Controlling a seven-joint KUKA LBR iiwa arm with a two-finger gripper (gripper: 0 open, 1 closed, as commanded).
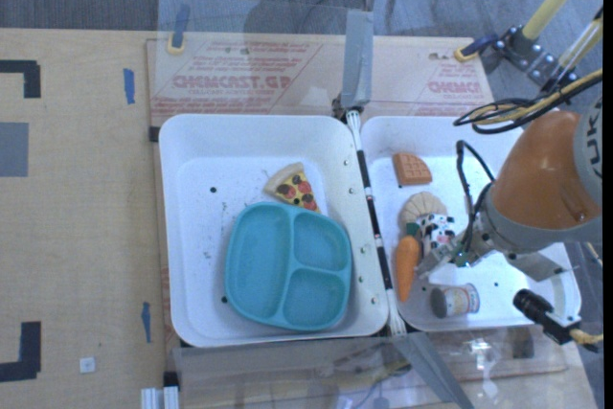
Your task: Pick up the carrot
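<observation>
The orange carrot with a green top lies lengthwise along the left wall of the right bin, near its front. My gripper hangs low just to the right of the carrot, beside its upper end. The grey wrist and orange band rise behind it to the right. Nothing shows held in the gripper, and the carrot rests on the bin floor.
Close behind the gripper sit a black-and-white toy cow and a tan round piece, with a brown waffle farther back. A small can lies at the front. The left bin holds a teal divided plate and a pizza slice.
</observation>
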